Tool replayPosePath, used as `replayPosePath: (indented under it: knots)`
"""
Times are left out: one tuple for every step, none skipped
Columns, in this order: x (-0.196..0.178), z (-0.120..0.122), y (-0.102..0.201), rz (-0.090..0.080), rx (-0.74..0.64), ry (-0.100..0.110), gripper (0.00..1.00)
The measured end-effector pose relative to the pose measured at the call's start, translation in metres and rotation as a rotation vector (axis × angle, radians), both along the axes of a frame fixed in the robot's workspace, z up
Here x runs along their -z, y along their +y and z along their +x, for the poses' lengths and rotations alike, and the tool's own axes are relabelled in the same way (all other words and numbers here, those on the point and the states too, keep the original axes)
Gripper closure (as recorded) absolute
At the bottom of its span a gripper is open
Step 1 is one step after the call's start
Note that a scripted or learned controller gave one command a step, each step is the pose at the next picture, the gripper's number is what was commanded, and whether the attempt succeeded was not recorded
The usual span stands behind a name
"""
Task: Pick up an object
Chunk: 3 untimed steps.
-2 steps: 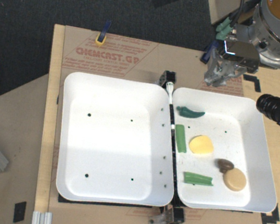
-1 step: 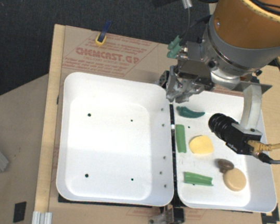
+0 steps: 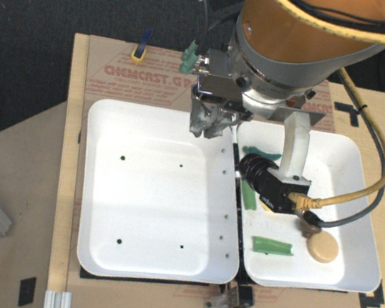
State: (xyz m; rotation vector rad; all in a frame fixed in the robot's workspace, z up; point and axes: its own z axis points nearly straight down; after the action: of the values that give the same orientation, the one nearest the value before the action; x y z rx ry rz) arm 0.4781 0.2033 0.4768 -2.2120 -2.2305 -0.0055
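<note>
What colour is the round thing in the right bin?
The disc is tan; camera view shows it best.

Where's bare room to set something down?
Left bin: bare from its left wall to the divider, except under the hand at the far corner. Right bin: crowded with green strips and a tan disc; bare mainly by its far right corner.

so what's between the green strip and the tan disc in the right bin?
Only bare right bin floor; the green strip and tan disc lie apart, in the camera view.

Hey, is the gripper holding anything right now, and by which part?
Nothing that I can see; the gripper hovers above the left bin's far right corner.
</note>
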Motion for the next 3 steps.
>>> replayPosePath:
  knots:
    - [0.048,0.001,-0.007,-0.005,0.010,0.010,1.00]
    - [0.084,0.001,-0.056,-0.006,0.014,0.009,1.00]
    - [0.060,0.001,-0.021,-0.001,0.004,-0.001,1.00]
